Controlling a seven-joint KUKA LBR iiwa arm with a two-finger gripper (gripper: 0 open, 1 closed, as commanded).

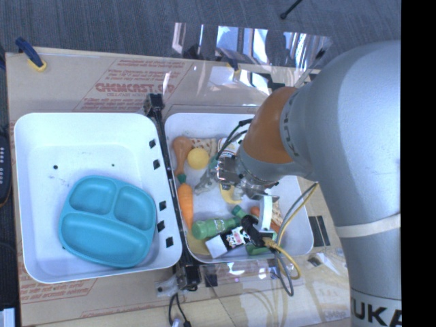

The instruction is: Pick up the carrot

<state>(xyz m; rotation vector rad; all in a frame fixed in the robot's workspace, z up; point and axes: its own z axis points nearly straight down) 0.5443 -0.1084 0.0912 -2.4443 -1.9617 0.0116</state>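
Observation:
The carrot (pixel 185 204) is orange with a small green top and lies lengthwise along the left wall of the right bin (pixel 304 225). My gripper (pixel 227 176) hangs over the middle of that bin, just right of the carrot and a little above it. The wrist and its orange band (pixel 272 136) cover most of the gripper from above. Nothing shows as held.
Around the carrot lie a yellow ball (pixel 197 157), a brownish-orange piece (pixel 180 148), a green bottle (pixel 214 225) and a black-and-white package (pixel 231 240). The left bin (pixel 41 142) holds a blue divided plate (pixel 107 221). Cables trail at the front edge.

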